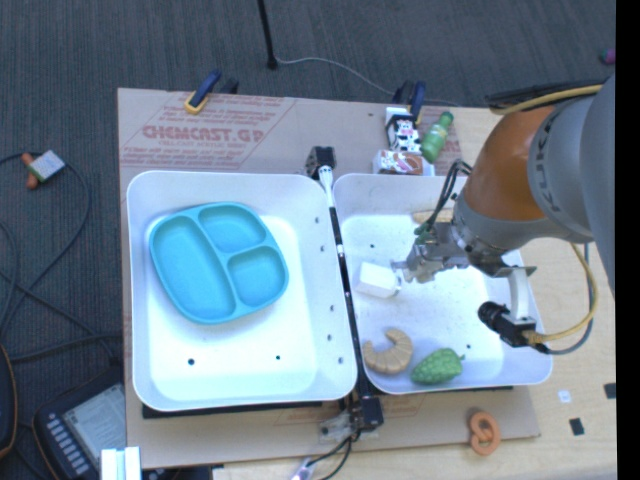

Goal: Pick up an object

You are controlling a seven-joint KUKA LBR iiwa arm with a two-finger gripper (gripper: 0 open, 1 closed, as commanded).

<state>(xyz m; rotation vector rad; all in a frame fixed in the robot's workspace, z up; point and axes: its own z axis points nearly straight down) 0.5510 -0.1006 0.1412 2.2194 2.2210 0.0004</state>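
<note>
We see gripper [408, 269] low in right bin [520, 373], just beside white block [378, 281]. Nothing visibly held; pick not done. Croissant [389, 351], green fruit [437, 366] lie near front wall.

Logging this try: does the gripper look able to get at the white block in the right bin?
Probably yes. The gripper hovers right beside the white block, with nothing between them; the croissant and green toy lie apart, nearer the bin's front.

Robotics lab, grey carpet floor [100, 28] strewn with cables [30, 268], printed cardboard sheet [220, 133] clamped under two white bins [240, 373], industrial arm [540, 178] over the bench
</note>
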